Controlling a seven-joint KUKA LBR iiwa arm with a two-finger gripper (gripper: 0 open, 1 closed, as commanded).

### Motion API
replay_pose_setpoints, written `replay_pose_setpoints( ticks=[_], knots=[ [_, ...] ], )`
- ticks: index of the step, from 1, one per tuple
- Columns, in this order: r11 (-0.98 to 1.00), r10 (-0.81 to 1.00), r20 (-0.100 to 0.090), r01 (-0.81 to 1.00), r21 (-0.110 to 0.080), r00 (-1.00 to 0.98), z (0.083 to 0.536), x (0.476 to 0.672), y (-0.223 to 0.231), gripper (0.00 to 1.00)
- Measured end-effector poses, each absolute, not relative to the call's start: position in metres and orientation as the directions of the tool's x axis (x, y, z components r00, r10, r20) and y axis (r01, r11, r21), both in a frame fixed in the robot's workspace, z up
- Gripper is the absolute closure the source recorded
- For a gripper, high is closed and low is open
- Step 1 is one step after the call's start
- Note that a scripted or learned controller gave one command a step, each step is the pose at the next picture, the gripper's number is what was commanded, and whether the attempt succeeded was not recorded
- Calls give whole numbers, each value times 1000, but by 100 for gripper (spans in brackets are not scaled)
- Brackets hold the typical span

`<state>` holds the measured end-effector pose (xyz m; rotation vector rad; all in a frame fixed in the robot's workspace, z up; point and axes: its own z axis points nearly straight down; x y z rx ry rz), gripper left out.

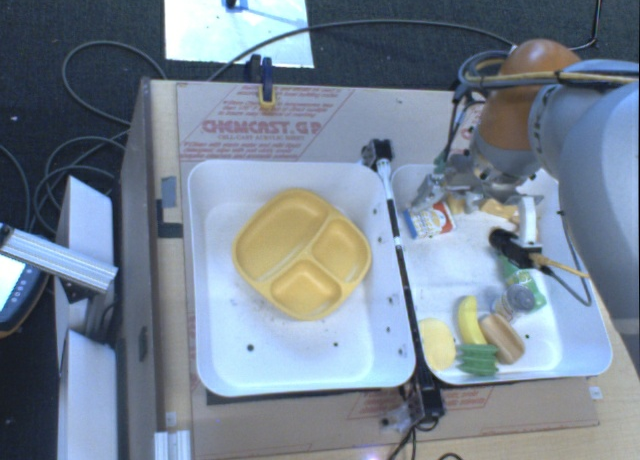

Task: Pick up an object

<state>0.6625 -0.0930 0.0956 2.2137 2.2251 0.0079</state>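
1. We see the gripper (pixel 432 191) low over the right bin (pixel 590 348), at its far left corner; whether it is released or clenched we cannot tell.
2. A red-and-white packet (pixel 432 220) lies just beneath it.
3. The banana (pixel 467 318) lies well nearer us; the yellow divided plate (pixel 300 251) sits to its left.

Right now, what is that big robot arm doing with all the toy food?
The grey arm reaches in over the right bin, with its gripper down near the back corner, just above a small red and white packet. Whether it has hold of anything is hard to tell. Toy food lies at the front of that bin: a banana, a hot dog and something green. The left bin holds a yellow divided plate, which nothing is touching.
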Motion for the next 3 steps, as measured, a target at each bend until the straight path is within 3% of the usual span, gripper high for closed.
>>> replay_pose_setpoints(
  ticks=[1,2,3],
  knots=[
    [0,1000,-4,1000,-6,0,91,669,-90,0],
    [-1,1000,-6,1000,-6,1,91,669,-89,0],
    [1,1000,-2,1000,14,-1,91,567,-124,0]
  ],
)
